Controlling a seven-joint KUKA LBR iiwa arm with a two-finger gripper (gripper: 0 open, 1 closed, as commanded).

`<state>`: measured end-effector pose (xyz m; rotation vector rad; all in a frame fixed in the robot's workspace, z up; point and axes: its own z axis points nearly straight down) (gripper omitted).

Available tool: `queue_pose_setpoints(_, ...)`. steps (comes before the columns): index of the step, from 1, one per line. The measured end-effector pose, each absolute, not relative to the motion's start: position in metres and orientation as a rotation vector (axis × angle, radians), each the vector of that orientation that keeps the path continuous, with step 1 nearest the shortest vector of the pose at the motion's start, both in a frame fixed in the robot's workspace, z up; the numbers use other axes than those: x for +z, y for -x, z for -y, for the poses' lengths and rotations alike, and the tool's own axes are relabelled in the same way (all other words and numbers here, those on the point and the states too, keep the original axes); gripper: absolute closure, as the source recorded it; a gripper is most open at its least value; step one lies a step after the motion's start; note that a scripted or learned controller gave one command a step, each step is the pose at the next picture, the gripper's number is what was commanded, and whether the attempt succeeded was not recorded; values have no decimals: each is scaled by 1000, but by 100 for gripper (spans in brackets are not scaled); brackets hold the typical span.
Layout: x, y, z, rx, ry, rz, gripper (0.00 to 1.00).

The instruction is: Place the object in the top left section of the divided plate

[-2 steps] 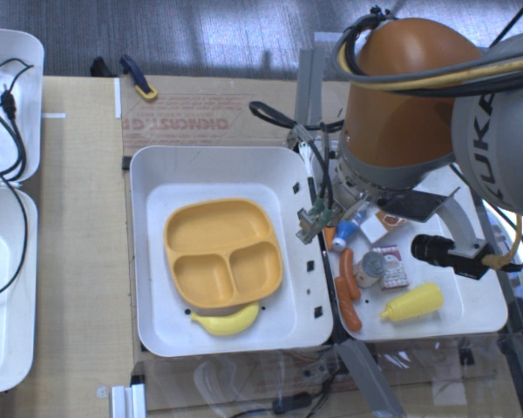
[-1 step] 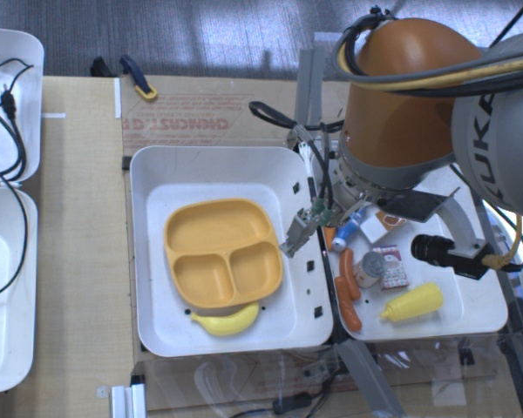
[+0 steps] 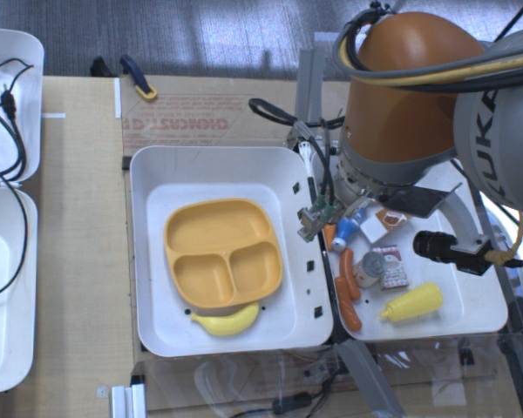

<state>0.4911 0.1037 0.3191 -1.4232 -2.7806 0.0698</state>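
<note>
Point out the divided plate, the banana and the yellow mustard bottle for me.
Divided plate [image 3: 220,225]: camera view, floor of its large section.
Banana [image 3: 227,322]: camera view, middle of its curve.
Yellow mustard bottle [image 3: 416,301]: camera view, middle of its body.

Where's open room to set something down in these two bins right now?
Left bin: bare floor left of and above the yellow divided plate; all three plate sections are bare. A banana hugs the plate's lower edge. Right bin is crowded: hot dogs, can, mustard bottle, arm overhead.
</note>
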Motion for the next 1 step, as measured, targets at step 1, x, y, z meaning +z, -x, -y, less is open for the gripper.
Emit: queue_pose_setpoints(1,319,-491,-104,70,1423,2780,0)
